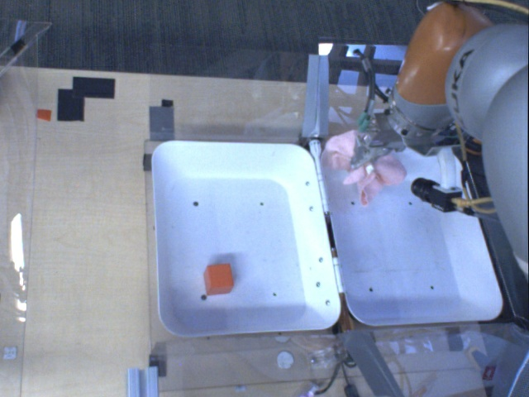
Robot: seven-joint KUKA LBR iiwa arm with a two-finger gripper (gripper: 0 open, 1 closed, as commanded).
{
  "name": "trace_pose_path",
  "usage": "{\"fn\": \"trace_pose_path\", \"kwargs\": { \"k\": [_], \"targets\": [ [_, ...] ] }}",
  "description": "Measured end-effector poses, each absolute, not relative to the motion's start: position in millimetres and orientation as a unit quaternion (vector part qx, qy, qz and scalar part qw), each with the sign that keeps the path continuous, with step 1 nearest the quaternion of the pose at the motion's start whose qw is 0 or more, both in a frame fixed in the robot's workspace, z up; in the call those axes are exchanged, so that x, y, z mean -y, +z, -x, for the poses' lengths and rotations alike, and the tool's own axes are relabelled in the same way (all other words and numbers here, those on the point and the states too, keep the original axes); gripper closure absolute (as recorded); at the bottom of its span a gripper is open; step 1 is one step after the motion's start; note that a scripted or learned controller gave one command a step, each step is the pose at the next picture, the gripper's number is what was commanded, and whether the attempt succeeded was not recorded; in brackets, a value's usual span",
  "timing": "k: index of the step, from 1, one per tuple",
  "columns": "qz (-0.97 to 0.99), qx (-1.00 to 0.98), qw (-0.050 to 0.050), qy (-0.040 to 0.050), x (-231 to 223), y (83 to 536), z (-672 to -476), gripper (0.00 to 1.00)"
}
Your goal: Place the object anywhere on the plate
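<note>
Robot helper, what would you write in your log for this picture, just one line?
arm: over right bin far-left corner | gripper: at pink object, grasp unclear | orange block: left bin | placement: not confirmed

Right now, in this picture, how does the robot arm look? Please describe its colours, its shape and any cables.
The arm is a thick, rounded grey body with a glossy orange band above the wrist. A yellowish cable curves over the top. A black cylindrical part sticks out below. The gripper is a small dark metal assembly with thin wires.
</note>
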State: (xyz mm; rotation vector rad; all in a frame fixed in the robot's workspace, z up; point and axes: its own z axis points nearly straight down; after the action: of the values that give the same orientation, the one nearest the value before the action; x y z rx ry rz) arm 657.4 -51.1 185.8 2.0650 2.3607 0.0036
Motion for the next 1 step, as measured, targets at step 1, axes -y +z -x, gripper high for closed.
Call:
{"fn": "trace_pose_path", "kwargs": {
  "k": [1],
  "targets": [
    [-0.655,-0.755,0.004,0.0026,49.6,226.5,-659.4,1.00]
  ]
}}
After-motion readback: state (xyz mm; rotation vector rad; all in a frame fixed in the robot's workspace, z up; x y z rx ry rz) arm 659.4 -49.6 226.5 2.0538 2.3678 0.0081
